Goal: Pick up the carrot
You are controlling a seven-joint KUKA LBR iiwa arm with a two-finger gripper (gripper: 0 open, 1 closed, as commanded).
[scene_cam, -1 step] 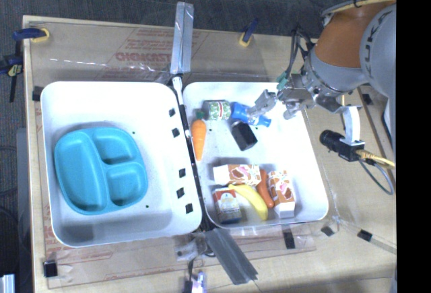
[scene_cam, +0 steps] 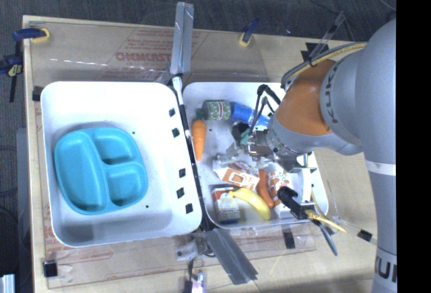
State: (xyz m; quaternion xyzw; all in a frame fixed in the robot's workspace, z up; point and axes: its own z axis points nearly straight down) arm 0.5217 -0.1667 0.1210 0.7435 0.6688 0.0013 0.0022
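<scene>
The carrot is orange and lies lengthwise along the left wall of the right bin, with its thick end towards the back. My gripper is low over the middle of that bin, below the orange wrist band. It sits to the right of the carrot, with a strip of bare bin floor between them. Nothing of the carrot is covered by the arm.
The right bin also holds a green and blue can at the back, a banana, a red-orange stick-shaped item and small packets at the front. A blue divided tray lies in the left bin.
</scene>
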